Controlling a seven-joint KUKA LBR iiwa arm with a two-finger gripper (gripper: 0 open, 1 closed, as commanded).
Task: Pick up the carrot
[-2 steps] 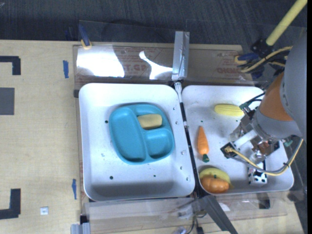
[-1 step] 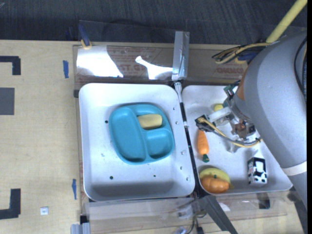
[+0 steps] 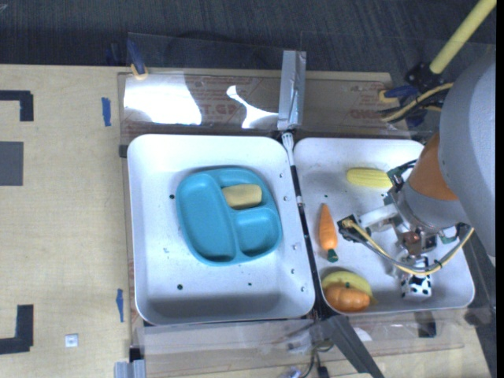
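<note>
Carrot — right bin, pincer beside

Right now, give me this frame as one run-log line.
orange carrot: loose, right white bin | hand: right of carrot, apart | pick: not done

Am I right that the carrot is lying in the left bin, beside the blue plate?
Not quite: the camera view shows the carrot lying in the right bin, near its left wall. The blue plate sits in the left bin, apart from the carrot.
</note>
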